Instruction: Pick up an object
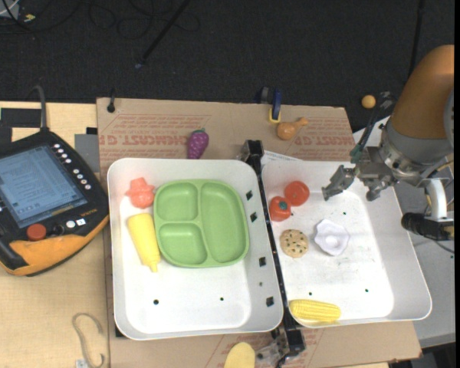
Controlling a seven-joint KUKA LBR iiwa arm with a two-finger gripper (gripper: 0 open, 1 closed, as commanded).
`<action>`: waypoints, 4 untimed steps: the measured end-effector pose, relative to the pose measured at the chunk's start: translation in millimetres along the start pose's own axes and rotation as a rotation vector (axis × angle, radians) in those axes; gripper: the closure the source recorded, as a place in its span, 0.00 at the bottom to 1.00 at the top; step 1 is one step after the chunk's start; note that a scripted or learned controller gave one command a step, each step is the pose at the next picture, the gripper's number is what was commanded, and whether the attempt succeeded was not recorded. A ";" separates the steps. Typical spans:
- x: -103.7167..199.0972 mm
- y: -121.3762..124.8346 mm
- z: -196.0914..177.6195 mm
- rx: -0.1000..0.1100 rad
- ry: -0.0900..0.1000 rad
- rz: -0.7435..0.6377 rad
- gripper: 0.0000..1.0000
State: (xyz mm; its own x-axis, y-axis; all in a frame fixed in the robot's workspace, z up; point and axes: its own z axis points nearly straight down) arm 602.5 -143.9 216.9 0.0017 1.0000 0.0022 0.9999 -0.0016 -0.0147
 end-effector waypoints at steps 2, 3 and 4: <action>5.1 9.2 38.0 -0.008 -0.001 -0.007 0.00; 6.0 10.2 102.6 -0.007 0.000 -0.004 0.00; 9.2 10.5 131.1 -0.010 -0.001 -0.003 0.00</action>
State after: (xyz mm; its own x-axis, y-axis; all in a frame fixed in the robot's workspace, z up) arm 611.1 -134.4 85.7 -0.0018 1.0000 0.0013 1.0000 0.0018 -0.0046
